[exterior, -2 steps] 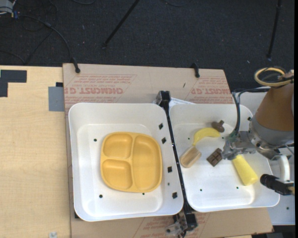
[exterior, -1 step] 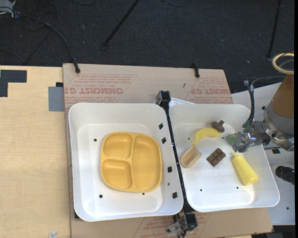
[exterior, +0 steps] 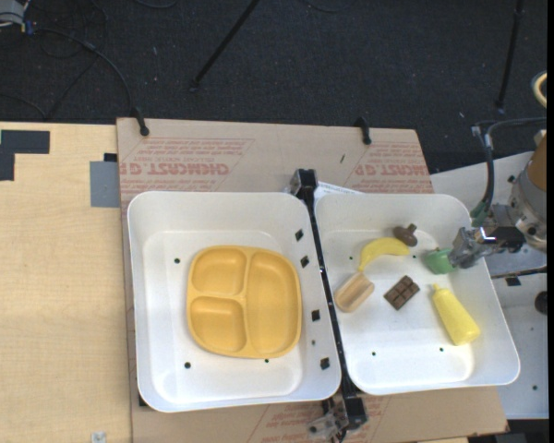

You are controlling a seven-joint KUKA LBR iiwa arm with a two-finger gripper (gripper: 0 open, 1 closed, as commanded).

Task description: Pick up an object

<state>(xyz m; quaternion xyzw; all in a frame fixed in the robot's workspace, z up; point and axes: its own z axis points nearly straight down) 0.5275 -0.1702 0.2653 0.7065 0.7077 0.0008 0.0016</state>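
Two white bins are sitting side by side. The left bin [exterior: 157,247] is holding a yellow divided plate [exterior: 245,301]. The right bin [exterior: 499,358] is holding the rest, placed here relative to the brown chocolate bar [exterior: 402,293]: a banana [exterior: 384,250] is lying up and left of it, a tan bun [exterior: 354,293] just left, a small dark piece [exterior: 405,233] above, a yellow bottle [exterior: 454,315] right, and a green object [exterior: 437,261] up and right. The gripper [exterior: 465,247] is hanging right at that green object; how wide it is standing cannot be made out.
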